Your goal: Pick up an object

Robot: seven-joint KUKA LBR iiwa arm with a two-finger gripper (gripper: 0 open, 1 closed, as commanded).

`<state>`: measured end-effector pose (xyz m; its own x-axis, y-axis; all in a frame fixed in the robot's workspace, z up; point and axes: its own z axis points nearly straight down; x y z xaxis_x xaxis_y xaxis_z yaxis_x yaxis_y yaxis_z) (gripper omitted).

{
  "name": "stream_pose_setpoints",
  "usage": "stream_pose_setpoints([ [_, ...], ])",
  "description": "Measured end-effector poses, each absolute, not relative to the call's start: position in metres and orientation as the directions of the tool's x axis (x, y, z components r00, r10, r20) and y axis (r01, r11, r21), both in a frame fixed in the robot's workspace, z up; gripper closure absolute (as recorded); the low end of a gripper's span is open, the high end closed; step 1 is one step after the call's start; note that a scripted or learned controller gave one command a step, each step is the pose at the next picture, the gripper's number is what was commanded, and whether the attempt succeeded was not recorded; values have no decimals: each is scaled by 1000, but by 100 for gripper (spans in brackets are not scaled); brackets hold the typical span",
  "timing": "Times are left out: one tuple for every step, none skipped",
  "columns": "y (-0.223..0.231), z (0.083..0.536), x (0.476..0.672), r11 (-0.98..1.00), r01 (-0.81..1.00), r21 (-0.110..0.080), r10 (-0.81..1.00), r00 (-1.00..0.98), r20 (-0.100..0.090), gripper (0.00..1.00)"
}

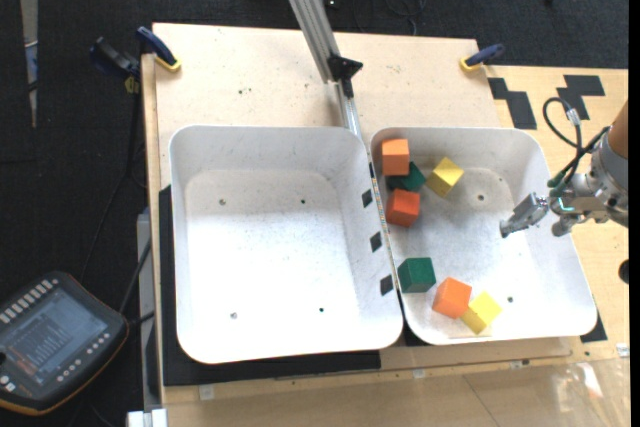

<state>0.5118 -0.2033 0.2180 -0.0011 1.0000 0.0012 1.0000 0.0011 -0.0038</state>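
Jaws (538, 216): you see them at the right rim of the right bin, over its floor, spread apart with nothing between them.
Arm (610, 165): it comes in from your right, grey body above the right bin's edge.
Right bin (530, 150): it carries all seven blocks you can choose from.
Upper group: an orange block (396, 156) sits at the top by the divider; a dark green block (409, 179) lies just below it, touching; a red-orange block (404, 206) sits under that; a yellow block (446, 175) lies just right of the green one.
Lower group: a green block (416, 273) rests near the divider; an orange cube (452, 297) and a yellow cube (481, 311) sit side by side near the front wall, touching.
Nearest to the jaws: no block is touching them; both groups lie well to their left.
Left bin (200, 155): white, beside the right bin on the tabletop (250, 75).
Tabletop corners: you see clamps at the far left (158, 48) and far right (482, 57).
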Motion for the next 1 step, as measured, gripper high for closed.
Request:
stream_pose_setpoints([
  [-203,220,513,1,1000,0,1000,-1,0,0],
])
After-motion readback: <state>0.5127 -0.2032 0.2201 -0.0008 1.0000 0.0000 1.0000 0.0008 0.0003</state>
